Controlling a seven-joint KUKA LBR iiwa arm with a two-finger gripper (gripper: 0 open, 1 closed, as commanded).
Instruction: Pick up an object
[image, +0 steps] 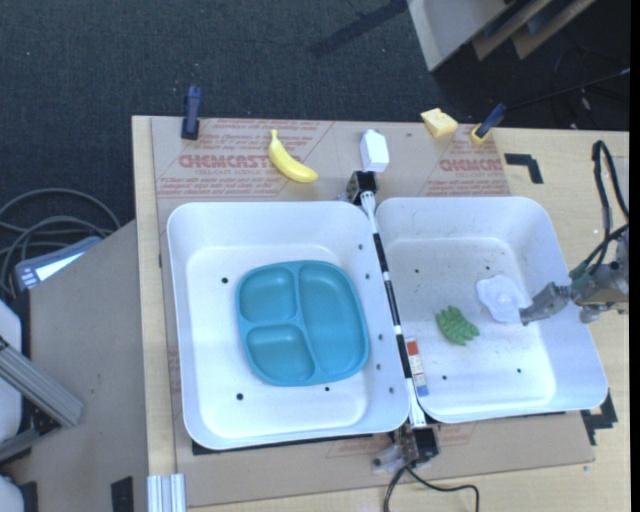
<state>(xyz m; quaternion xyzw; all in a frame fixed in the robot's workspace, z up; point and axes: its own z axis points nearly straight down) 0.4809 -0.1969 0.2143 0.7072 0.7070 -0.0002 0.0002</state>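
In the right bin (520, 385) lie a small green knobbly object (457, 325) and, to its right, a pale whitish object (499, 296). My gripper (538, 305) reaches in over the bin's right rim, low down, its tip right beside the whitish object's right edge. Whether it touches that object I cannot tell. The green object lies apart from the gripper, further left.
The left bin (200, 300) holds a blue divided plate (300, 322). On the bench behind the bins are a yellow banana (290, 160), a white piece (374, 150), a yellow block (438, 122) and two blue clamps (191, 110). Black cables (605, 190) hang at the right.
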